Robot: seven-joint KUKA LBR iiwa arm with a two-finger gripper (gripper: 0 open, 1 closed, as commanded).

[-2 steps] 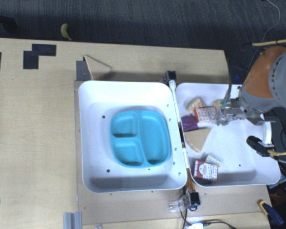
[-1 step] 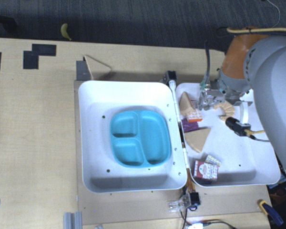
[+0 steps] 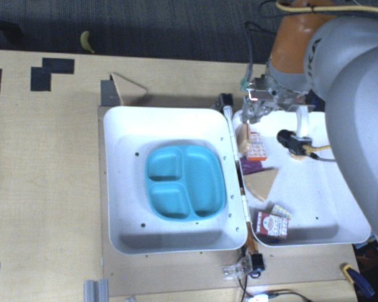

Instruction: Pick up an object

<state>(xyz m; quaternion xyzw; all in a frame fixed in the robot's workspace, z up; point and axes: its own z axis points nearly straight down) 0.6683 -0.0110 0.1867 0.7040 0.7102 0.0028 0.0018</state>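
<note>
- Gripper [image 3: 255, 109] hangs over the right bin's [image 3: 315, 222] far left corner; its fingers are too blurred to judge.
- Small printed packet [image 3: 256, 147] lies just below it, near the left wall.
- Dark box [image 3: 272, 224] sits near the front edge.
- Blue 3-compartment tray [image 3: 184, 181] lies mid left bin [image 3: 123, 168].

**Room and obstructions, both bins**

Left white bin [image 3: 123, 168]: a blue three-compartment plastic tray [image 3: 184, 181] fills the middle; bare floor along every wall. Right white bin [image 3: 321, 222]: the bulky grey arm [image 3: 356, 106] overhangs its right side; a dark red box [image 3: 272, 224] sits by the near wall, a tan wedge [image 3: 260, 182] beside the left wall.
</note>
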